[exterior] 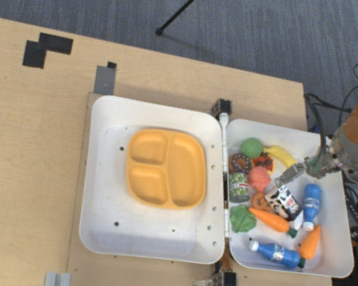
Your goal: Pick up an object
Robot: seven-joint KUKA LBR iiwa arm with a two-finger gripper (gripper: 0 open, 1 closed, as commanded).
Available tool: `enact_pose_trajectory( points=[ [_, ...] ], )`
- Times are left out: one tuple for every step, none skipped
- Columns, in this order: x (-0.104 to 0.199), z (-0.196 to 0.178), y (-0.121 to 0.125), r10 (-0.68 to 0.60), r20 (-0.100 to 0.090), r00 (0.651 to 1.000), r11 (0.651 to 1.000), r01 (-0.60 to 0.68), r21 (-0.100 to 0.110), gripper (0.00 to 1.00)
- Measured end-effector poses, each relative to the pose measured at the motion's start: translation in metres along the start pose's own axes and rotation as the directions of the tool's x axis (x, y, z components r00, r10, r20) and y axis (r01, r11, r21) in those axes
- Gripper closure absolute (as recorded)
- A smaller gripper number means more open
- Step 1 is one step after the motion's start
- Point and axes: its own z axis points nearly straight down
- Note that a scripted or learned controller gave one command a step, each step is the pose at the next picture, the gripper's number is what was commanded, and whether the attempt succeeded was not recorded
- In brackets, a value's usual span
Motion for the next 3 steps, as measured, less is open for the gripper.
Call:
enact_pose_trajectory(
  points=[
    [-0.022, 0.062, -0.044, -0.567, -0.002, 0.824, 0.824, 0.567, 0.001, 0.00],
    [-0.023, 0.051, -0.041, -0.563, 0.005, 0.826, 0.826, 0.563, -0.003, 1.00],
    [0.028, 0.007, -0.011, -0.433, 0.001, 0.901, 0.901, 0.433, -0.001, 1.00]
  ],
)
